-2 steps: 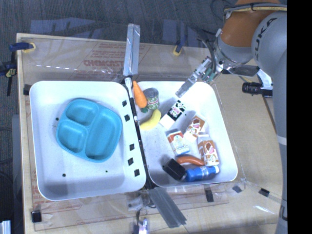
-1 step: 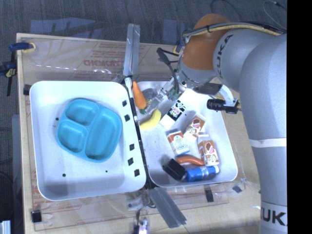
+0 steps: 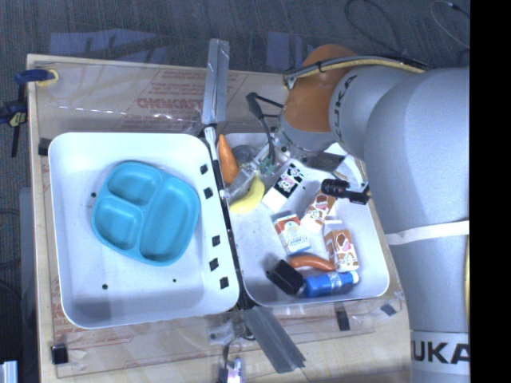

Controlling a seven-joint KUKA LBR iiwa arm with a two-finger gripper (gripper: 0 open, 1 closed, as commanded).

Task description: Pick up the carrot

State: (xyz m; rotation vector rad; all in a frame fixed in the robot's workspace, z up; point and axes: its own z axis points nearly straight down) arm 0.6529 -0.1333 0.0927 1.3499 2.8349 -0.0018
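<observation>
I see the carrot [image 3: 228, 162] in the right bin [image 3: 375, 282], upper left corner of that bin, lying lengthwise against the wall it shares with the left bin [image 3: 72, 238]. The gripper [image 3: 257, 171] sits just right of it, low over the clutter, and the view is too muddled there for me to judge its state, so I cannot tell. Nothing I see puts the carrot in its grasp. A yellow piece [image 3: 247, 196] lies touching the carrot's lower end, and cartons [image 3: 294, 234] crowd the middle of the bin.

To do this well, I would shift left until centred over the carrot, turn the wrist so the closing line runs across its width, and descend on the thicker upper part, away from the yellow piece. The wall is the risk: one side has little room there. The blue tray [image 3: 148, 212] in the left bin plays no part.
</observation>
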